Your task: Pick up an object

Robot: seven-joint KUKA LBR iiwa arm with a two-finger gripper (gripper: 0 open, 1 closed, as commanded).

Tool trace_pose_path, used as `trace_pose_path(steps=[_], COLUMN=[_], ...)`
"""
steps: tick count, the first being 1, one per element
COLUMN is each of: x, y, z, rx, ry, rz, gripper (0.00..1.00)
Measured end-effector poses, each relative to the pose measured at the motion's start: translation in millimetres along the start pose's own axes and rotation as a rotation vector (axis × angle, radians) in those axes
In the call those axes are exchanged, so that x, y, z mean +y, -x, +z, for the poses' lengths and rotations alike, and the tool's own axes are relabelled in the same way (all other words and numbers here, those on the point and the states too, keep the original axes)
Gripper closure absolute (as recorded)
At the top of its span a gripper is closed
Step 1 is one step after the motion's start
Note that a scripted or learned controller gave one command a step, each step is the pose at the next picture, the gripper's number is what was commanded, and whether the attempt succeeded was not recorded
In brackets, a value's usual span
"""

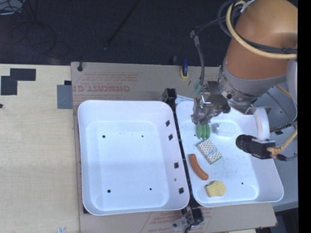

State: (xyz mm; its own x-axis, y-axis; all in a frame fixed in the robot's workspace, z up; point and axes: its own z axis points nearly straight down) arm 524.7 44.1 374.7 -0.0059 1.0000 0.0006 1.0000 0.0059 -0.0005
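Crowding right bin's (272, 191) left edge: sausage (198, 166), claw (202, 120).

Pale wooden bench (34, 149) (dark floor (97, 23) behind).

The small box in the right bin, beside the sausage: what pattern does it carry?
The small box shows a fine green-and-white check, seen in the camera view.

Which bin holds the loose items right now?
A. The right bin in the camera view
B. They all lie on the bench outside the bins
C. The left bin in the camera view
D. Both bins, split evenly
A: the orange sausage, the yellow piece, the patterned box and the green item under the tool all lie in the right bin.
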Motion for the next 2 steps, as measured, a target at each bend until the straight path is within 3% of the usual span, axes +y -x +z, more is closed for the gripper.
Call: trace_pose_path(steps=[1, 2], x=[30.0, -52.8], y=[-21.1, 12.5], z=[-11.5, 8.3], rx=[-0.001, -0.001], ry=[0.0, -0.008], rz=[0.004, 0.009], gripper=[1.0, 1.0])
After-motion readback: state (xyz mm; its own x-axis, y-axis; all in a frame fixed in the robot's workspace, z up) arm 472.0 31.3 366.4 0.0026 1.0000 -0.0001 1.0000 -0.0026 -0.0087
